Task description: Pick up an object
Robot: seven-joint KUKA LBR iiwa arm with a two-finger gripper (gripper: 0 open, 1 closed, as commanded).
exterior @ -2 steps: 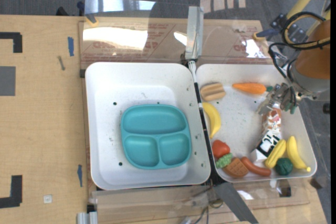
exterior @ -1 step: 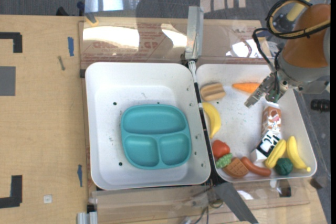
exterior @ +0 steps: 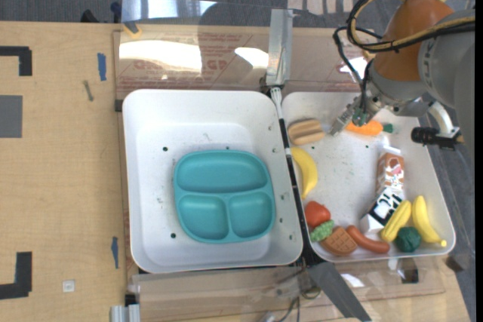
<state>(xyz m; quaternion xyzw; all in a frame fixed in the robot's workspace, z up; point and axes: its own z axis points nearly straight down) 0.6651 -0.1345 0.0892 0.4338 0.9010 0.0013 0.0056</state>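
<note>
Arm (exterior: pixel 445 49): cut off by right and top edges; base out of frame. Gripper (exterior: pixel 356 115): small and blurred, finger state unreadable; contact with carrot (exterior: pixel 365 128) beneath it unclear. Carrot: partly covered by gripper tip. Carton (exterior: pixel 386 188): printed label too small to read. Green item (exterior: pixel 408 239) at right bin's (exterior: pixel 441 185) near corner: too small to identify. Waffle (exterior: pixel 341 242): partly overlapped by sausage (exterior: pixel 367 239). Dark hardware (exterior: pixel 339 298) below bins: cut off at bottom edge.

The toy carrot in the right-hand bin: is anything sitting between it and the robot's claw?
Nothing visible does. The gripper sits right at the carrot, by its left end. The bun lies off to the left, apart from both.
</note>
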